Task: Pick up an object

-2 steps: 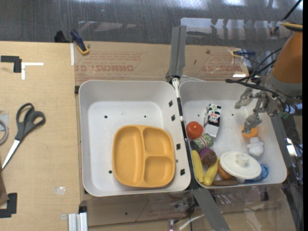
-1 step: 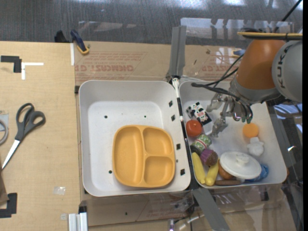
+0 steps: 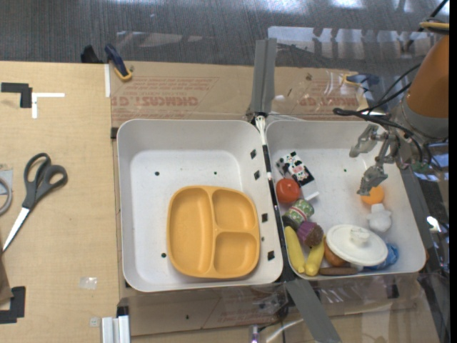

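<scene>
Over the right bin (image 3: 335, 143) in the camera view, I've got the gripper (image 3: 372, 185) hanging low near the far-right side, directly above a small orange ball (image 3: 373, 197), tips seemingly at or touching its top. Can't tell from this angle whether the gripper is apart or together, and I see nothing clearly between the tips, so I'm calling the pick not done: nothing lifted yet, every object sits on the bin floor. My read is we're at the descend/close stage; grasp, lift and clear-out are all left. Likely target is that orange ball, close to the right wall, with a white lumpy piece (image 3: 380, 220) just beside it on the near side. The rest of the clutter runs along the bin's left wall and near edge: black-and-white cow toy (image 3: 295, 168), red tomato (image 3: 288, 190), green patterned ball (image 3: 301, 211), purple piece (image 3: 309, 231), yellow banana (image 3: 294, 249), white lid-like dish (image 3: 355, 244) over something blue (image 3: 389, 256). Room: the middle and far part of the right bin are bare floor, so there's free space to the left of the gripper; the right wall is tight, and I'd judge a wide opening could clip it or the white piece. Straight up is open. Left bin (image 3: 143, 156) holds a yellow divided plate (image 3: 213, 231), with bare floor around it. On the bench (image 3: 64, 234) to the left, scissors (image 3: 36, 184) lie well apart from everything.
</scene>
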Motion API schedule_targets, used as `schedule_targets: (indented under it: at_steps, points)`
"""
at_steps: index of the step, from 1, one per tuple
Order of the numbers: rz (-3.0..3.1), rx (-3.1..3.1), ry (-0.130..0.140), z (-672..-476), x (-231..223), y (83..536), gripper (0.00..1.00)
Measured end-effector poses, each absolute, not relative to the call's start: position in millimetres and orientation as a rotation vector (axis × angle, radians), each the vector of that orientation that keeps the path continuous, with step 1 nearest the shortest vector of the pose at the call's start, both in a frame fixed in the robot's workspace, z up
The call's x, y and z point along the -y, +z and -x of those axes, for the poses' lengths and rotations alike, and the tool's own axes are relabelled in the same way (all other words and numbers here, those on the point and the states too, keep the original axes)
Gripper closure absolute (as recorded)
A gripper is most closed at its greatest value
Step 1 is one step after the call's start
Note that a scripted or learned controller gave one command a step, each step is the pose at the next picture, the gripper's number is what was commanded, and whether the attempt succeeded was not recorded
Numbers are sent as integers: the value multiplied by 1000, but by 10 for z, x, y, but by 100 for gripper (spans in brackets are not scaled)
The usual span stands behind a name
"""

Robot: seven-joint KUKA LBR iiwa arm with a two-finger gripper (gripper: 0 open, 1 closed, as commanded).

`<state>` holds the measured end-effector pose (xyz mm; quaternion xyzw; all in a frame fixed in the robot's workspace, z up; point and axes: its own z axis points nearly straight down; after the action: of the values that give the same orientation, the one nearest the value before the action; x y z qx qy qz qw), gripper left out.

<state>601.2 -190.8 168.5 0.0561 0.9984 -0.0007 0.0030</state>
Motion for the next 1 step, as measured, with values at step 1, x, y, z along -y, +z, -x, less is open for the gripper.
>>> schedule_targets:
  at_steps: [1]
  points:
    - [-121, -3136, -1, -5885, 2219, 930, 0]
